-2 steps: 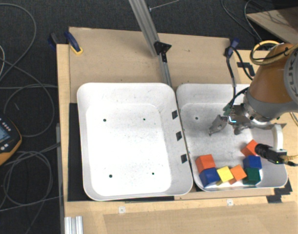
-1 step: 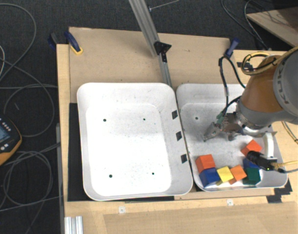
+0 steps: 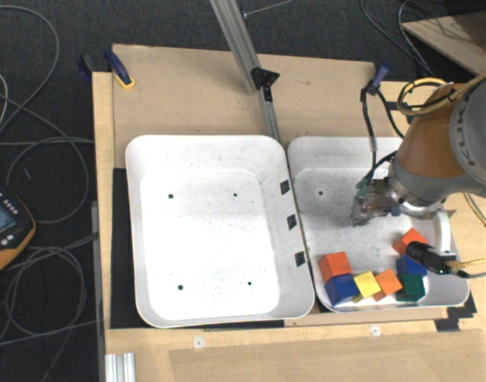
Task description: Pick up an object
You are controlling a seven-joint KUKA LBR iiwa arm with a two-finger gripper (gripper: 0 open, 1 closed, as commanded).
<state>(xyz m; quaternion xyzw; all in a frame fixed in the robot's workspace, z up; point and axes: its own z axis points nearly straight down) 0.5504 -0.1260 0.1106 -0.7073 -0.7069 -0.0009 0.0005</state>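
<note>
My gripper [image 3: 365, 210] hangs over bare floor in the right bin [image 3: 322, 161]; I cannot tell its opening, and I see nothing in it. The blocks, nearest the orange block [image 3: 334, 264], lie just ahead toward the bin's near wall, slightly left.

Gripper [image 3: 368, 205] low — arm bent over

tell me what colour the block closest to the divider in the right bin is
Orange: the block sits nearest the left wall of the right bin, seen clearly in the camera view.
</note>
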